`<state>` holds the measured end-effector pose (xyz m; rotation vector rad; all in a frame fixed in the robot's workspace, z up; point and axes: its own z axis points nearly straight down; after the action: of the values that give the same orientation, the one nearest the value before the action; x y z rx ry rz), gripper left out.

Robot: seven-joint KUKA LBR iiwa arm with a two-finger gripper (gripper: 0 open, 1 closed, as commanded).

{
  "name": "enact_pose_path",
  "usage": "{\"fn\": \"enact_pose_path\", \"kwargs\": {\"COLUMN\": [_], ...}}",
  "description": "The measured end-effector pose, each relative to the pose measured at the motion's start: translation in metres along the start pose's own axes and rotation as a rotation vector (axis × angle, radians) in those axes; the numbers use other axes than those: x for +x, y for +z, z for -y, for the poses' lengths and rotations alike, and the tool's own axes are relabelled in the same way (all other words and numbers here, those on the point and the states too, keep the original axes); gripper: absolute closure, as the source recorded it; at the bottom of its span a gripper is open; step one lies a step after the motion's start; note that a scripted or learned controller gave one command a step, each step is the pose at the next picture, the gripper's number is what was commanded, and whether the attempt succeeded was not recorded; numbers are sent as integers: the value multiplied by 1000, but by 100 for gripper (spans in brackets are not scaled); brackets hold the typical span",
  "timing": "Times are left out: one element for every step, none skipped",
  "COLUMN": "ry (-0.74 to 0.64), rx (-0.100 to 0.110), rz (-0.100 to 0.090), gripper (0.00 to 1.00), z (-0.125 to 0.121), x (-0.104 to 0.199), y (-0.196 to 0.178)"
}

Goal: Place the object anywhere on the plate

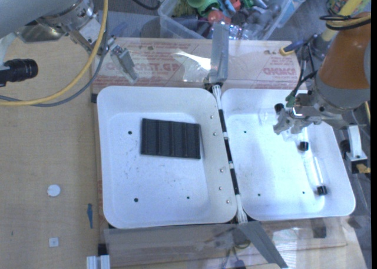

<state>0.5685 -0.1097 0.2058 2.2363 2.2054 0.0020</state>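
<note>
Two white bins sit side by side on a bench: the left bin (118, 162) holds a dark ribbed plate (171, 138). In the right bin (265, 185) a clear tube (312, 168) with black ends lies near the right wall. The gripper (291, 122) hovers above the tube's upper end; whether it is spread or pressed together cannot be told.
</note>
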Motion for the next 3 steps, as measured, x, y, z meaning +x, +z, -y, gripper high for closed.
{"fn": "enact_pose_path", "kwargs": {"ry": [43,44,44], "rx": [5,4,4], "rz": [0,0,0], "gripper": [100,0,0], "z": [76,75,75], "x": [78,78,78], "y": [22,22,22]}}
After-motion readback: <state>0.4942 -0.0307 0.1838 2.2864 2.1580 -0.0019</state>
